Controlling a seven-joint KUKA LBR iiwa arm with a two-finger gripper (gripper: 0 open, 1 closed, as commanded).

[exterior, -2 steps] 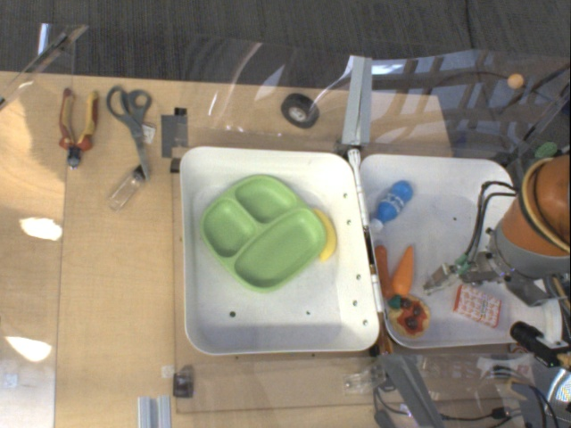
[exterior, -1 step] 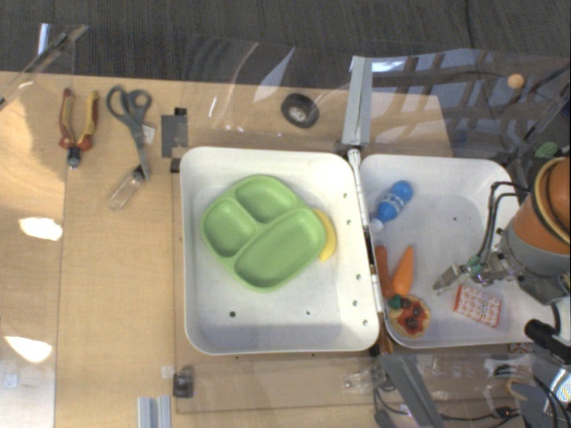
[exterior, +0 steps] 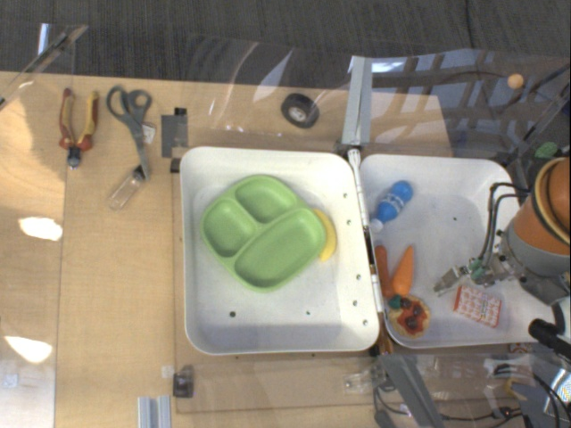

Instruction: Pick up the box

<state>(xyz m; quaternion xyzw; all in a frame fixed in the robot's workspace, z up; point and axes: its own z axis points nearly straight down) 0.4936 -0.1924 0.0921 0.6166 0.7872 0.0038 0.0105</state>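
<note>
On the desk (exterior: pixel 107 310), our arm (exterior: pixel 549 212) reaches into the right bin (exterior: pixel 446 169). We judge this the approach step: the box (exterior: pixel 477 305), flat near the bin's front edge, is not gripped. Next, we centre the gripper (exterior: pixel 457 276), just beside it, above it. We cannot tell the fingers' state. Its red print is unreadable.

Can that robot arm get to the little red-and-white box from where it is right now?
Probably yes. The box lies flat on the right bin's floor with nothing on it, and the gripper hangs just beside it. The carrot sits apart.
</note>
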